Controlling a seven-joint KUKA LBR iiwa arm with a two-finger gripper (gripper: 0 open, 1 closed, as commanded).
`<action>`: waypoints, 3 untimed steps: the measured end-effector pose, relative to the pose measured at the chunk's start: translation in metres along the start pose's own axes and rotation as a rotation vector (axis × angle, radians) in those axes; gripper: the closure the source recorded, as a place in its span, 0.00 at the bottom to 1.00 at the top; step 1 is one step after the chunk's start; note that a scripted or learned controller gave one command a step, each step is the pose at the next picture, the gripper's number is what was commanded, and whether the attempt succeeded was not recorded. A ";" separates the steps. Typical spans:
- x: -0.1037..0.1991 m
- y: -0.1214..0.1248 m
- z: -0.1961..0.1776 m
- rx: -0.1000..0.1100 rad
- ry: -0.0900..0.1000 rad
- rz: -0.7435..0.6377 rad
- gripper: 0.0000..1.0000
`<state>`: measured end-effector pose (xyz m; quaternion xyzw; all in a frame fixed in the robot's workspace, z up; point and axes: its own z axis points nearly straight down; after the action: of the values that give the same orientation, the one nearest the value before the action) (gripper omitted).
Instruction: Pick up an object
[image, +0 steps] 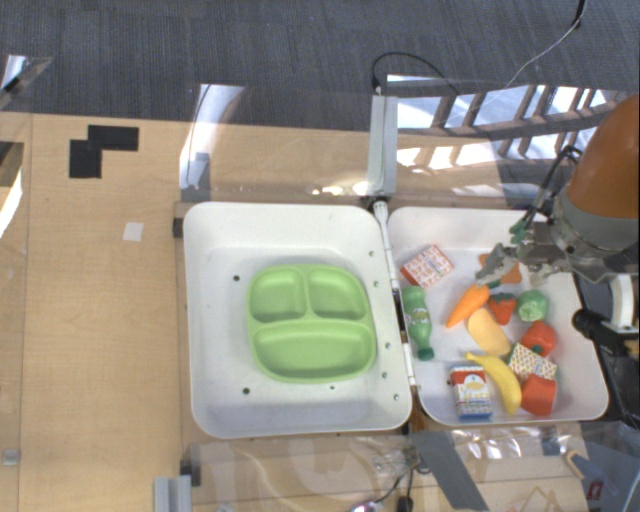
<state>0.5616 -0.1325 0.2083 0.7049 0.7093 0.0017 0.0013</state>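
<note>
The right bin (580, 405) holds several toy foods. Among them are a carrot (467, 305), a banana (498, 378), a green bottle (417, 322), a red-and-white box (427, 266) and a small can (471, 391). My gripper (516, 263) hangs over the bin's upper right part, just above and right of the carrot's top. Its fingers are spread open, and I see nothing held between them. A small orange piece (509, 273) lies right under it.
The left bin (215, 300) holds a green divided plate (311, 322). A green round toy (533, 305), a yellow fruit (487, 329), red pieces (538, 338) and a checkered block (526, 362) crowd the right bin's right half. A metal post (381, 145) stands behind the bins.
</note>
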 end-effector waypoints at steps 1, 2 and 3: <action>-0.011 0.005 0.100 -0.003 -0.001 -0.029 0.00; 0.011 0.077 0.120 -0.006 -0.001 0.006 0.00; 0.011 0.077 0.120 -0.006 -0.001 0.006 0.00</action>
<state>0.6390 -0.1210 0.0882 0.7070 0.7072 0.0034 0.0039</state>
